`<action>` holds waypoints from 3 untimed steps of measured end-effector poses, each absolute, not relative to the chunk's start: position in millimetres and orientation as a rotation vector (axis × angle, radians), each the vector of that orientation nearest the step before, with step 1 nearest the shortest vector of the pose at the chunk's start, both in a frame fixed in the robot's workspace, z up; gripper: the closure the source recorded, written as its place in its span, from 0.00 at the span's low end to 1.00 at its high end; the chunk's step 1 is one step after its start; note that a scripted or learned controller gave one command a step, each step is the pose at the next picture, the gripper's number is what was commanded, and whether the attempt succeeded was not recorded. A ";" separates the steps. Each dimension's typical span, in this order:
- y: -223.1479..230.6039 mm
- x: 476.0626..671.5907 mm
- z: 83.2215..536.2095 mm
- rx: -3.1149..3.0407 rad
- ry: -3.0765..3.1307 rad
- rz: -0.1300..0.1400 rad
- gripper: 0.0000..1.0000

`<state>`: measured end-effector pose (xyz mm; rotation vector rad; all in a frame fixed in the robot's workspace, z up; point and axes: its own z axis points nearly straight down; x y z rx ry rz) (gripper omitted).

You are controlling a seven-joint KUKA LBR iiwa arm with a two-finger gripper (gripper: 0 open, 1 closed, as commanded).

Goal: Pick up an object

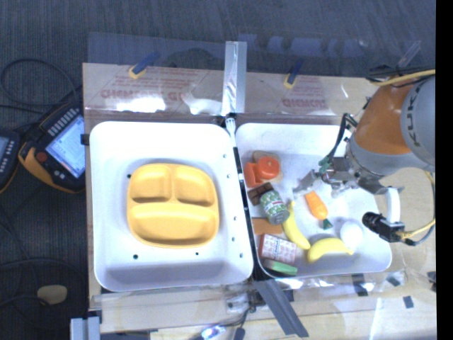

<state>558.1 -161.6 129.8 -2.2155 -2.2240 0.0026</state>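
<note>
Banana [327,248] — bin's near edge; carrot [316,205] is found just below the tool [327,178], long axis slanted — tool's state cannot be told.

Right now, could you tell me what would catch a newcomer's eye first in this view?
Most striking is the yellow compartment tray lying alone in the left bin. Next comes the colourful clutter in the right bin: an orange tomato-like piece, a small carrot, two bananas and a white egg. The grey arm with its orange band reaches in from the right, its gripper low over that bin's upper part.
</note>
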 end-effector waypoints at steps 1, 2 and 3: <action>-172.0 566.2 89.3 -2.229 -2.224 -0.006 0.00; -171.5 567.8 99.7 -2.230 -2.226 -0.012 1.00; -67.4 583.4 205.9 -2.071 -2.362 0.001 1.00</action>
